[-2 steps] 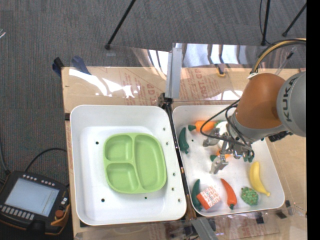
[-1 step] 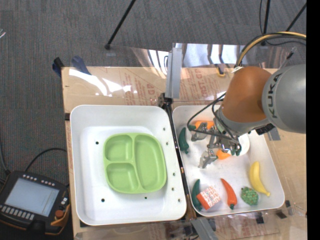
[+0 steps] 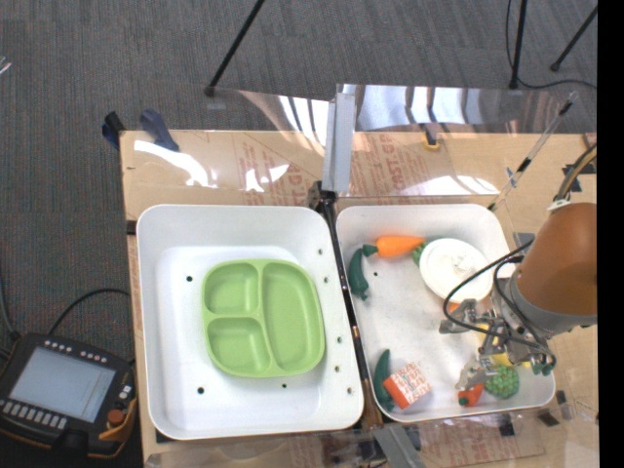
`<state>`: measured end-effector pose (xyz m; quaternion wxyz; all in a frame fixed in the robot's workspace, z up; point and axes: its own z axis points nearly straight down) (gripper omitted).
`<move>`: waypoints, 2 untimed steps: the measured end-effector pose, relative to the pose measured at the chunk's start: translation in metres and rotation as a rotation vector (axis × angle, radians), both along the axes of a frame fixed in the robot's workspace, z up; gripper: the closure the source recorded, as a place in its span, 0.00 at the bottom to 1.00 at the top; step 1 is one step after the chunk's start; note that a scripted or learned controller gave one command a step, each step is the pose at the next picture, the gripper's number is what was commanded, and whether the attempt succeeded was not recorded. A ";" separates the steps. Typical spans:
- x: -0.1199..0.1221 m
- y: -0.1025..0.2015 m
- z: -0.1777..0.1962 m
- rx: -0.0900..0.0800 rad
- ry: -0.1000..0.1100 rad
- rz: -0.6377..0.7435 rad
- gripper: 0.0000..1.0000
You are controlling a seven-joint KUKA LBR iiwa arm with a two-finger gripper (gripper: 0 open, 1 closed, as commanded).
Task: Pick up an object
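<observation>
I judge the pick as not yet done: nothing is lifted clear of the right bin [image 3: 390, 224], and every item I can see lies on its floor. The likeliest target sits in the bin's near right corner, where a small green and yellow object [image 3: 503, 380] and a small orange piece [image 3: 470, 395] lie close together, just beside each other.

The end effector [image 3: 490, 357] is low over that corner, right above those two items. Its tips are buried in cabling and dark metalwork from my vantage, so I cannot tell how wide it stands, nor whether it touches or grips either item. I record no confirmed hold.

Elsewhere in the same bin: an orange carrot [image 3: 400, 246] near the far wall, a white plate [image 3: 452, 265] just beside it, a dark green vegetable [image 3: 360, 273] along the left wall, and a red and white packet [image 3: 407, 385] at the near edge.

The left bin [image 3: 166, 237] carries a green divided tray [image 3: 263, 317]. Both bins rest on the table [image 3: 234, 169].

Remaining: secure the grasp, then lift.
</observation>
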<state>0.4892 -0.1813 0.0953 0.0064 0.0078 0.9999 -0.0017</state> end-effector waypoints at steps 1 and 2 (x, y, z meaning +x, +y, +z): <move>0.000 0.005 0.007 0.005 0.005 0.010 1.00; 0.073 0.021 -0.008 0.007 0.011 -0.069 1.00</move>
